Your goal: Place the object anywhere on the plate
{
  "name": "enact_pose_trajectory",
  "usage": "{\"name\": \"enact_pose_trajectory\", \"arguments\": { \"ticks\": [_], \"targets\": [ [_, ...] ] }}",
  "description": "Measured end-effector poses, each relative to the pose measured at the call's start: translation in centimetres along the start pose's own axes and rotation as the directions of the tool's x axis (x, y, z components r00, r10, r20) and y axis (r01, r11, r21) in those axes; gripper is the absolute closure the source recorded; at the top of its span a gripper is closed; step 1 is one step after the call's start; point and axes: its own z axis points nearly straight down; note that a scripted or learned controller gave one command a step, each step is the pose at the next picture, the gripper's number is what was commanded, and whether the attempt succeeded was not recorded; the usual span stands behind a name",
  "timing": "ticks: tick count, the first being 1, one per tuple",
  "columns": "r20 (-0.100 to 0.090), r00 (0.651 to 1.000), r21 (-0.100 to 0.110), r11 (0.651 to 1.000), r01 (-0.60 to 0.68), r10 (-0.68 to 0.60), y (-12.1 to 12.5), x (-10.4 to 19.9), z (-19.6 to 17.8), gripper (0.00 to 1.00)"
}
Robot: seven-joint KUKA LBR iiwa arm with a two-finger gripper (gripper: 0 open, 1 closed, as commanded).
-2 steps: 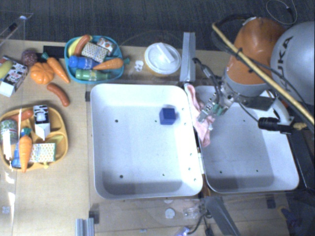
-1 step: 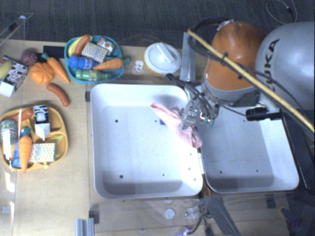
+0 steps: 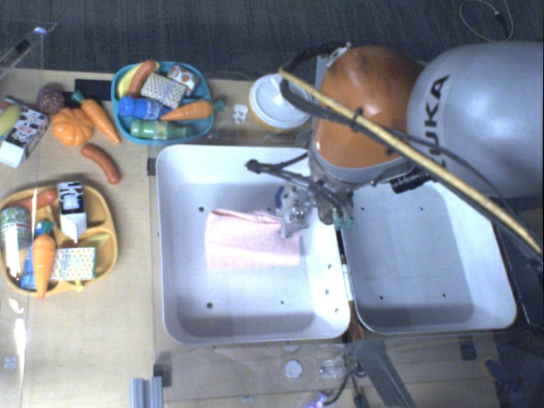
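A flat pink plate point(image 3: 251, 243) lies in the middle of the left white bin point(image 3: 183, 253). My gripper point(image 3: 297, 217) hangs low over the plate's right upper edge, under the orange band point(image 3: 365, 100) of the arm. A small pale bluish patch point(image 3: 283, 199) shows by the gripper's left side, but whether it is a held object I cannot tell. The arm's wrist hides the bin floor behind the gripper.
The right white bin point(image 3: 425, 262) lies under the arm. A white round lid point(image 3: 276, 102) sits behind the bins. On the bench to the left are a blue bowl point(image 3: 161, 100) of toy food, a yellow tray point(image 3: 59, 240) of toys, a pumpkin point(image 3: 70, 127) and a sausage point(image 3: 102, 162).
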Motion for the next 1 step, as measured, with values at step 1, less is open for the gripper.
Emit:
{"name": "enact_pose_trajectory", "arguments": {
  "ticks": [1],
  "targets": [
    [0.001, 1.0, -0.001, 1.0, 0.004, -0.004, 5.21, 0.24, -0.62, 1.0]
  ]
}}
